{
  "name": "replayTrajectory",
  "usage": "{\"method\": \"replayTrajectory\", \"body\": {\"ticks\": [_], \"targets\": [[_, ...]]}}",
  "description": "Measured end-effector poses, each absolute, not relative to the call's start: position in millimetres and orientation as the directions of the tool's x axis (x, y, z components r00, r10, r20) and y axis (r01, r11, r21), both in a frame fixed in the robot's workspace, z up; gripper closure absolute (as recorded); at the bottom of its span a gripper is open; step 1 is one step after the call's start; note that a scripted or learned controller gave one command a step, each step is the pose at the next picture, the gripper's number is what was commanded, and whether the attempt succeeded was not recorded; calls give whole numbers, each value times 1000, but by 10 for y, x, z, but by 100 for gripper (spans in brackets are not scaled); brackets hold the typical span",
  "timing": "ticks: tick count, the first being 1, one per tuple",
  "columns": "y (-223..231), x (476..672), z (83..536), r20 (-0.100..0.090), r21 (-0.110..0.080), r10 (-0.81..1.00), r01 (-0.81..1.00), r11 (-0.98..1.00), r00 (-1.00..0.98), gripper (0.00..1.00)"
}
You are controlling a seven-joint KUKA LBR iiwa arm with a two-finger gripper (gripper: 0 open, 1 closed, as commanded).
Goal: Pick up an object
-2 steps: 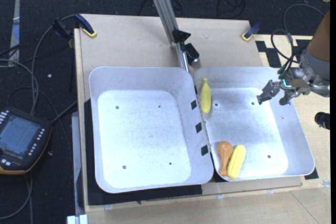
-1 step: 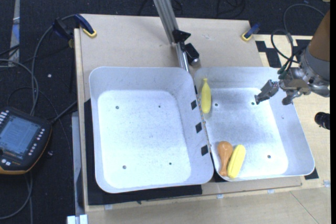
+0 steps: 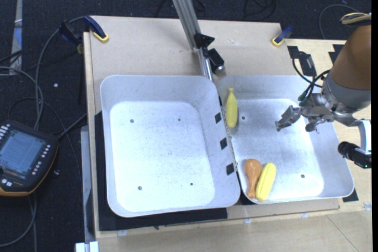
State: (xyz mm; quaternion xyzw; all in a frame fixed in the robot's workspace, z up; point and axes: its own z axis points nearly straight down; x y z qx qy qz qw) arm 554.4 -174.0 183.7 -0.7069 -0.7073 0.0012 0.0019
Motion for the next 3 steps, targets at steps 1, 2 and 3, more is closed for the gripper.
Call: {"method": "replayTrajectory", "body": {"ticks": [1, 2, 3], "targets": [[-1791, 5512, 1224, 1, -6, 1000, 1000, 0, 0, 0], [-1788, 5509, 944, 0, -2, 1000, 1000, 0, 0, 0], [-1790, 5514, 1054, 0, 0, 1000, 1000, 0, 0, 100]]}}
